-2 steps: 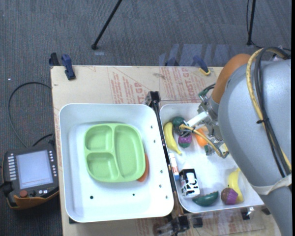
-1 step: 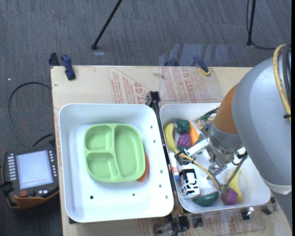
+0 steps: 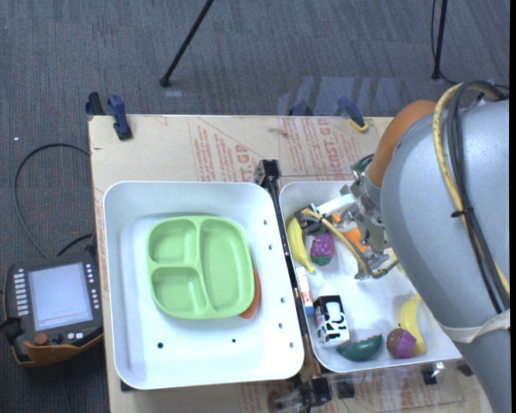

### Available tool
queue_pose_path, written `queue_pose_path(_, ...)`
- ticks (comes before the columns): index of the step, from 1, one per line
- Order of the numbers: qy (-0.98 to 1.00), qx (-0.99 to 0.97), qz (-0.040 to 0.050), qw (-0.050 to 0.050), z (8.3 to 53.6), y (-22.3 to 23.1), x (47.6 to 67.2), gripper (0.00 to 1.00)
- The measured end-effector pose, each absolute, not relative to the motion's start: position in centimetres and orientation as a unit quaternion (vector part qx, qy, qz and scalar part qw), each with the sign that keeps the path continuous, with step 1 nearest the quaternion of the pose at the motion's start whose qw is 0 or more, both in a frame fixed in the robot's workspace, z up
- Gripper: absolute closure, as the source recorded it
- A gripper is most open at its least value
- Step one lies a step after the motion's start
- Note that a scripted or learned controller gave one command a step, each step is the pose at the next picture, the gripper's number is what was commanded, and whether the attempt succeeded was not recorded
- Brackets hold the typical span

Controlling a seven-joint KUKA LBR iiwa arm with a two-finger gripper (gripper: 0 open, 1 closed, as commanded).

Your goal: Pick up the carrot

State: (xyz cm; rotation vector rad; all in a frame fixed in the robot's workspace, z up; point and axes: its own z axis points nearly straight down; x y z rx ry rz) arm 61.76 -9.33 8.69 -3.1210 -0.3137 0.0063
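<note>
A handheld control pendant (image 3: 56, 304) lies on the floor, far left of the gripper. The left white bin (image 3: 129, 351) holds a green divided plate (image 3: 199, 267) with an orange rim of something showing under its right edge. In the right white bin (image 3: 374, 304), a yellow banana (image 3: 297, 244) and a purple fruit (image 3: 322, 248) sit just left of the gripper (image 3: 371, 263). The orange carrot (image 3: 353, 233) lies right beside the gripper, at its upper left, partly hidden by it. Whether the gripper is open or closed cannot be told. Below it lie a black and white box (image 3: 329, 319), a dark green vegetable (image 3: 361, 348), another purple fruit (image 3: 402, 342) and a second banana (image 3: 411, 317).
</note>
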Motion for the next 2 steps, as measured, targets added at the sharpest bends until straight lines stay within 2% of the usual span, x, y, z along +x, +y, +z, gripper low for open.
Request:
queue_pose_path(1,-0.107,-0.994,0.0060,0.005,9.6,-8.9,61.7,1.00)
queue_pose_path(2,-0.106,-0.994,-0.0007,0.003,19.1,-4.7,55.9,1.00)
